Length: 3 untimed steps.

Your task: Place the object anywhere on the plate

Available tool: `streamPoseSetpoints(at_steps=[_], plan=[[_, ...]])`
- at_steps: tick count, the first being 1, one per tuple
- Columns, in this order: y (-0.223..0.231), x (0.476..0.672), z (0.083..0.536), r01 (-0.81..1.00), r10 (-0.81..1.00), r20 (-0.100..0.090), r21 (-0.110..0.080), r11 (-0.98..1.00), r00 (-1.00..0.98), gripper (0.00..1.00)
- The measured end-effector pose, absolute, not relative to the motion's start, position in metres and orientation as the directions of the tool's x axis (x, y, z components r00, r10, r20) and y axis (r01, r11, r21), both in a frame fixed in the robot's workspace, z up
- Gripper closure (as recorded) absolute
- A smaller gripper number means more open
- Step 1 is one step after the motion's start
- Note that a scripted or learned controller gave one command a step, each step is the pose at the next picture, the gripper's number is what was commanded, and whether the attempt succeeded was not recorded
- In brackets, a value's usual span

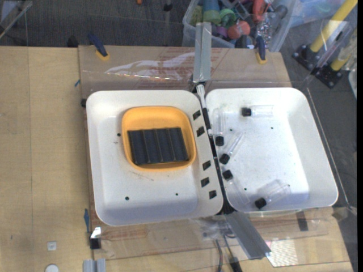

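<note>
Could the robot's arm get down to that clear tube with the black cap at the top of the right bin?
Probably yes. The tube lies alone near the far wall of the right bin, with open floor around it and nothing above it. Being clear, it may be hard to grasp.

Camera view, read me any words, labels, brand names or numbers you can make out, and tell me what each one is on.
No text can be read.
Orange plate and the dark ridged block on it: no markings.
Clear tubes with black caps in the right bin: no label can be made out.
Plastic tub of toys behind the bench: too blurred to read any print.
</note>
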State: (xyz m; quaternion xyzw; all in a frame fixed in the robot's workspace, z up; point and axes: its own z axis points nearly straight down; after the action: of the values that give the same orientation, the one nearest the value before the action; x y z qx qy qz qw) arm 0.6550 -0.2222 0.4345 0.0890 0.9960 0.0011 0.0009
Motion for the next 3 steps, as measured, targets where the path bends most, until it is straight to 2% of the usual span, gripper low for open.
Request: streamPoseSetpoints(at_steps=[1, 2, 3], plan=[[-0.2203, 0.6628, 0.4344, -0.231, -0.231, -0.007, 0.000, 0.973, -0.973, 1.00], [-0.2218, 0.6691, 0.4343, -0.558, -0.558, -0.008, -0.002, 0.830, -0.830, 1.00], [-0.2218, 0.6690, 0.4343, -0.736, -0.736, -0.008, -0.003, 0.677, -0.677, 1.00]])
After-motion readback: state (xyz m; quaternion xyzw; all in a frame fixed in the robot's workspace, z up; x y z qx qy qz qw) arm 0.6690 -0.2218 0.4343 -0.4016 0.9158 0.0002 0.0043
